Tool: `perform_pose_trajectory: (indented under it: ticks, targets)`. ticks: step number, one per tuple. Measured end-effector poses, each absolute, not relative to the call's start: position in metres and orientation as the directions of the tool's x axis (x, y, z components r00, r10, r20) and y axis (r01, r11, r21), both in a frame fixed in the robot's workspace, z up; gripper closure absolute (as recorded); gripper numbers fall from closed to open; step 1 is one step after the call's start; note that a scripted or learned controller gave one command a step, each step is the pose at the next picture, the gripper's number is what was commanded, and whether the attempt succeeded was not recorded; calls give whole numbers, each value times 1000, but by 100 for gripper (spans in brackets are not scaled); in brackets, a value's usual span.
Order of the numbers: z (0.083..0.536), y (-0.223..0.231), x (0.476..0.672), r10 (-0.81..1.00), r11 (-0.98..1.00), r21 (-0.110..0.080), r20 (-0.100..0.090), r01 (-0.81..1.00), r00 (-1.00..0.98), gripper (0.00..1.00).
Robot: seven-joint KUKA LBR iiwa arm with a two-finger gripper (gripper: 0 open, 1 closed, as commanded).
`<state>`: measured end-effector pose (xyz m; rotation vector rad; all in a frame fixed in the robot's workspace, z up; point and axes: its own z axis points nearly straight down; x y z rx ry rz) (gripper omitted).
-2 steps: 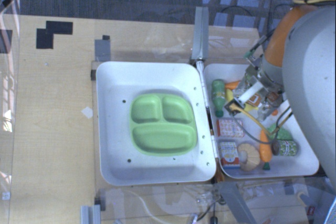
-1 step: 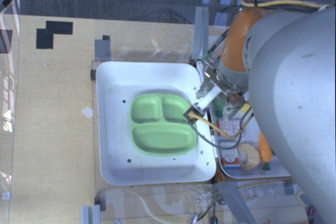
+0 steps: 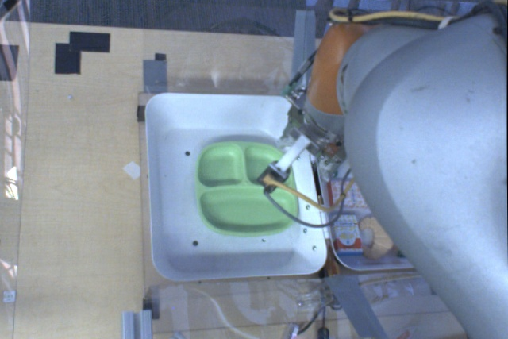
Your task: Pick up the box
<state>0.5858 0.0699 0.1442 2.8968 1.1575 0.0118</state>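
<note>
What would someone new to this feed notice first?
The bulky grey arm reaches in from the right and covers most of the right bin. A bright green divided plate lies in the middle of the left bin. A small red-and-white box peeks out in the right bin, just past the arm's edge.

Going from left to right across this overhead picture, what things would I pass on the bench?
Black tape marks → left wall of the white bin → green divided tray → small red-and-white box.
</note>
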Motion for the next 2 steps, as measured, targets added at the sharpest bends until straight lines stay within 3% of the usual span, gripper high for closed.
perform_pose_trajectory:
  ticks: [1,2]
  targets:
    - [149,79,557,582,-813,58,19,580,813,0]
    - [140,77,555,522,-852,65,23,519,853,0]
